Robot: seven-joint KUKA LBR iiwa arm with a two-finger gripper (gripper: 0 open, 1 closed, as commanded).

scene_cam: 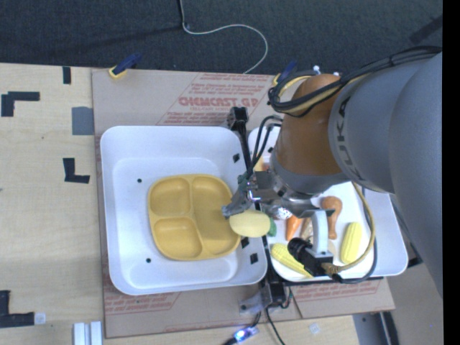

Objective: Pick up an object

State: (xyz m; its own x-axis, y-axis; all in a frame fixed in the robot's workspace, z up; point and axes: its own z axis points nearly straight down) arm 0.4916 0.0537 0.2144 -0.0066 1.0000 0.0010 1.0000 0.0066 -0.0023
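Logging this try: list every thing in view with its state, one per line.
Yellow divided plate: flat in the left bin, compartments bare.
Potato: at the plate's right edge, under the gripper.
Corn cobs: lying in the right bin.
Carrot: lying in the right bin.

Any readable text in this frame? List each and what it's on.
"CHEMGRAT" or similar, red print, upside down on the cardboard sheet under the bins; the exact letters are blurred.
Smaller red lines beside and below it on the same sheet: too blurred to read.
"KU", part of dark lettering on the grey arm; the rest is cut off.
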